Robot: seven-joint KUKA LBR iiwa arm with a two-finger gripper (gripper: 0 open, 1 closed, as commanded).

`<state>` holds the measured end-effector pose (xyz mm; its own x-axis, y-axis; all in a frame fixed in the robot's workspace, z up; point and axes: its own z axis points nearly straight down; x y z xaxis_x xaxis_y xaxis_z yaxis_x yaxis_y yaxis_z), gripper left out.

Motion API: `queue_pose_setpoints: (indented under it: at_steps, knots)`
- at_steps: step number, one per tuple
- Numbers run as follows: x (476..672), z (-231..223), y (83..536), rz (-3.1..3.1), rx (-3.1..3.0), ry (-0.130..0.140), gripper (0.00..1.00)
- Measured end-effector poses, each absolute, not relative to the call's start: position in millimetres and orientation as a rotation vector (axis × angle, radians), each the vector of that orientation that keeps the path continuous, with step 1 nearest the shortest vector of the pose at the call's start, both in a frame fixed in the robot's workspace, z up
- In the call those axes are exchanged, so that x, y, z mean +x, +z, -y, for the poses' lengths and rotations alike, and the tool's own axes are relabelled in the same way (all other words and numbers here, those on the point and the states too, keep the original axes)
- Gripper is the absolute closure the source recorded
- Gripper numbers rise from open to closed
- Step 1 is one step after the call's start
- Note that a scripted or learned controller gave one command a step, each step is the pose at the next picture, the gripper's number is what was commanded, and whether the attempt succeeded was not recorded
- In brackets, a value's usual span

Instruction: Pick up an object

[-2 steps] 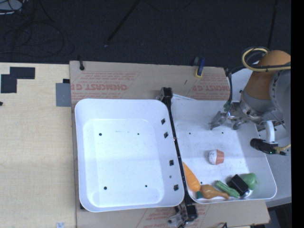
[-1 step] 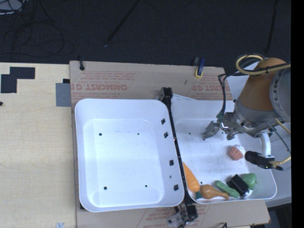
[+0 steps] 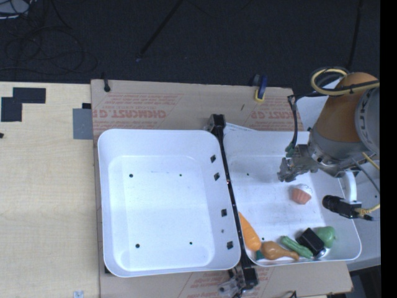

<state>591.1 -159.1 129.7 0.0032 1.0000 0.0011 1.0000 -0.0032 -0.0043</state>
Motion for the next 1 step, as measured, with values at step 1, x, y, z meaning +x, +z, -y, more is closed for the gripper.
queue_pose_setpoints:
  at_steps: [1]
  knots:
    - [530.6,162.0,87.9,2.217,-2.22,0.0,1.0]
